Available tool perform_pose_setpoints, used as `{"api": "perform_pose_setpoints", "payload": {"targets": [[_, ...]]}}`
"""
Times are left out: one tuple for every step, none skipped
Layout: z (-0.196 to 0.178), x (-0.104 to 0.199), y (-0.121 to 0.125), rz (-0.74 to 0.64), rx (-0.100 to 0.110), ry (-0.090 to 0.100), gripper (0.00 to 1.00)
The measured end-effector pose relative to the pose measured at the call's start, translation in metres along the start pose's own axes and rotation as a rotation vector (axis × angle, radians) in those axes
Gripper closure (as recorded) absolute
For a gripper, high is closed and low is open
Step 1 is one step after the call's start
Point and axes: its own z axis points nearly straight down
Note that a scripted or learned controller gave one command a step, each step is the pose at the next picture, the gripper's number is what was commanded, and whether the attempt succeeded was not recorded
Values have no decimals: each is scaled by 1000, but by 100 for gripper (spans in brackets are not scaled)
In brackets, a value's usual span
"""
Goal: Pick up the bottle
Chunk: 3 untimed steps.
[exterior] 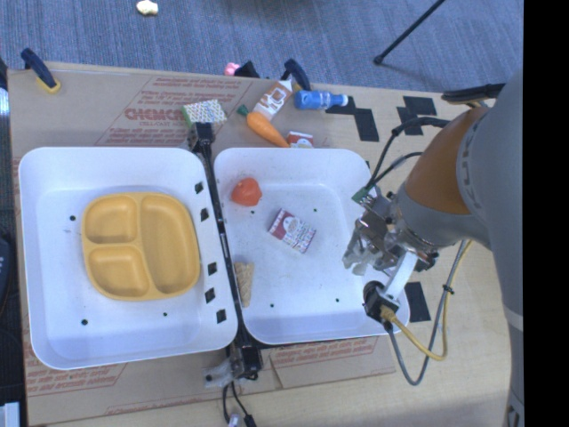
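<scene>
- You are looking down on a cardboard-covered bench (151, 118) printed with red lettering, set on blue-grey carpet (267, 16); a black stand leg (422, 18) crosses the upper right.
- Two shallow white bins sit side by side, touching along a clipped seam: the left bin (44, 238) carries a yellow three-compartment tray (140, 245), smooth and rounded.
- The right bin (302, 314) holds a red, rounded piece (246, 191), a small flat carton with red and white print (292, 230), and a tan, textured wedge (243, 282) close to the seam.
- The gripper (366, 254) sits low at the right bin's right wall, with the grey arm and orange band (440, 172) behind it. You cannot tell how it is set, or whether it grips anything.
- The bottle (271, 101), white with an orange label, lies on the cardboard behind the right bin, outside both bins, well apart from the gripper.
- Just beside it lie an orange carrot (265, 129) and a blue bottle-shaped item (318, 100).
</scene>
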Motion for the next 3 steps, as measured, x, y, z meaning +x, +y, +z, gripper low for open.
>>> {"api": "perform_pose_setpoints", "payload": {"targets": [[21,17,-15,-242,2,0,100],[8,34,-30,-211,-1,0,100],[28,9,-8,314,1,0,100]]}}
